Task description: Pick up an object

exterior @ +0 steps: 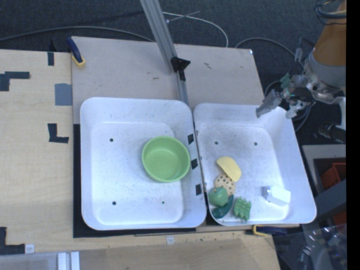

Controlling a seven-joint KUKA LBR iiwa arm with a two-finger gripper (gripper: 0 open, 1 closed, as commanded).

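Note:
My gripper [277,106] hangs over the far right corner of the right bin [292,151], with its two grey fingers spread apart and nothing between them. In that bin lie a yellow piece [229,168], a tan spotted piece [223,181], a green rounded toy [219,196], a teal piece [224,210] and a green spiky toy [242,208] near the front left. A small white block [277,195] rests at the front right. The left bin [101,151] holds a green bowl [165,159].
A slanted metal pole [163,32] with a black clamp stands behind the bins. A blue and yellow clip [76,52] lies at the board's far left corner. Cables run over the dark floor behind.

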